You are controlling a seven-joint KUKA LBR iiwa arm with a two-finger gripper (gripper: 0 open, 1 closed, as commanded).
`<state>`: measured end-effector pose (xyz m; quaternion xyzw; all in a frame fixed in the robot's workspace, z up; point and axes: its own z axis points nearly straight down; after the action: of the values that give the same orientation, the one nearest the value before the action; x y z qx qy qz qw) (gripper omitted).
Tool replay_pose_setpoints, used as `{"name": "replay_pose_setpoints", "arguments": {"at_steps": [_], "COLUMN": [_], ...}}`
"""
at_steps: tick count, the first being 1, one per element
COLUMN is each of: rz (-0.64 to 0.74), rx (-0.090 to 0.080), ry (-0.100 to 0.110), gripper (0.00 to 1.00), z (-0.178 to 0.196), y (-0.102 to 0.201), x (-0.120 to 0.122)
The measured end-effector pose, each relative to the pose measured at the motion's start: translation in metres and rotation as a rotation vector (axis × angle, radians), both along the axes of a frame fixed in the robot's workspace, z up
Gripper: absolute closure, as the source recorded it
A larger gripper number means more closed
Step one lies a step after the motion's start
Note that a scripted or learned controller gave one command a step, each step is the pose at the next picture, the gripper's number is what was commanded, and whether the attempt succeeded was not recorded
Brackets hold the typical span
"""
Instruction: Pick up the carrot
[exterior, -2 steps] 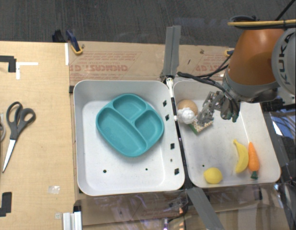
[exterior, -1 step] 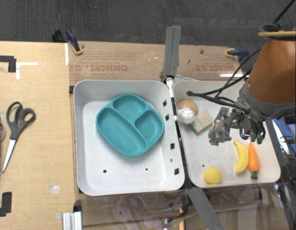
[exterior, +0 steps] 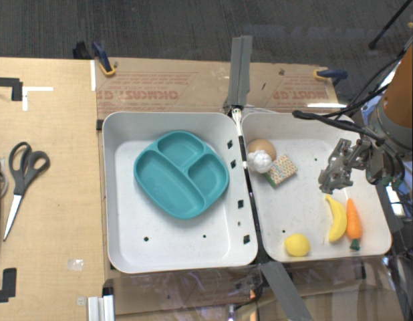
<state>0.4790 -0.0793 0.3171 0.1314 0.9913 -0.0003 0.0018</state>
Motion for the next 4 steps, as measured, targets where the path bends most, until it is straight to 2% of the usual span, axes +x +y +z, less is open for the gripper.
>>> {"name": "replay_pose_setpoints", "arguments": {"at_steps": [1, 2, 3, 4], "rz": [0.519, 1.173, 1.408, 0.958], "rx": [-0.002, 0.0, -0.001, -0.001], "ry": [-0.001, 0.002, 0.001, 0.001], "gripper": [1.0, 1.0, 1.0, 1.0], "z": [0.036, -0.036, -0.055, -0.095], "y": [-0.058, -0.077, -0.036, -0.047], "x": [0.0, 0.011, 0.007, 0.0]}}
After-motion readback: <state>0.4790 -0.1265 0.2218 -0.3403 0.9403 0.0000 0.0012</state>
